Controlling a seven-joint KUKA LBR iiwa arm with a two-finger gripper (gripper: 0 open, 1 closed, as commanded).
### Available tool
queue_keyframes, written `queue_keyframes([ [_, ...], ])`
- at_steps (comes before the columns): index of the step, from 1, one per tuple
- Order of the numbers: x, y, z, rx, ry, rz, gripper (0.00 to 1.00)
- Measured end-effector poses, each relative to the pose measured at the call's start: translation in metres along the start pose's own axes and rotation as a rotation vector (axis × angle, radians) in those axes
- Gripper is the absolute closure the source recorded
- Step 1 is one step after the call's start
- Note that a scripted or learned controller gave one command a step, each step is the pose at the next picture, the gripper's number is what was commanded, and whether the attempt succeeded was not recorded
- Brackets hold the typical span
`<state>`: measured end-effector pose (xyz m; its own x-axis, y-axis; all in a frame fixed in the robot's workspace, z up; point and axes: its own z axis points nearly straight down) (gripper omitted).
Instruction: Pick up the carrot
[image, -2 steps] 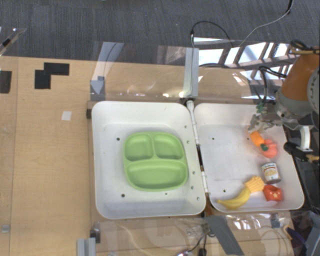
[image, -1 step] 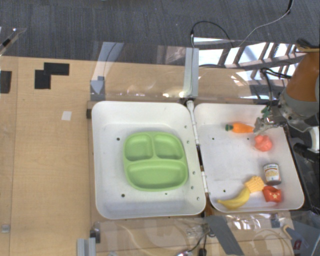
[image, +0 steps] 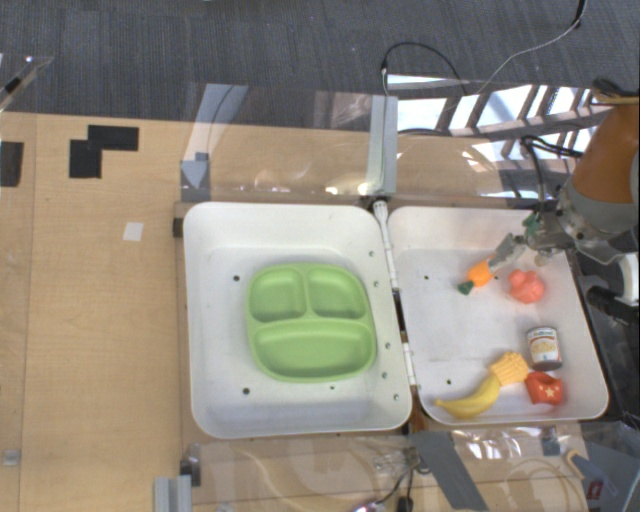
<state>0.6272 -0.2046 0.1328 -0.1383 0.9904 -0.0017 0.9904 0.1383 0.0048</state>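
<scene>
Just right of the carrot (image: 479, 275), the gripper (image: 516, 249) hovers, fingers apart and empty; it should centre over the orange body, clear of the peach (image: 527, 287), before closing.

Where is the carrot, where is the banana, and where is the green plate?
carrot (image: 479, 275): camera view, right bin, on its orange body.
banana (image: 470, 401): camera view, right bin's near edge, on the middle of its curve.
green plate (image: 311, 357): camera view, left bin, on its big front compartment.
</scene>
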Motion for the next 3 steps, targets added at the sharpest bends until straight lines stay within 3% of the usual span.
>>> queue_keyframes([
  [1, 0.037, 0.017, 0.045, -0.003, 0.000, 0.082, 0.00],
  [2, 0.039, 0.021, 0.031, -0.012, -0.001, 0.077, 1.00],
  [3, 0.171, 0.033, -0.054, -0.001, 0.002, 0.217, 1.00],
])
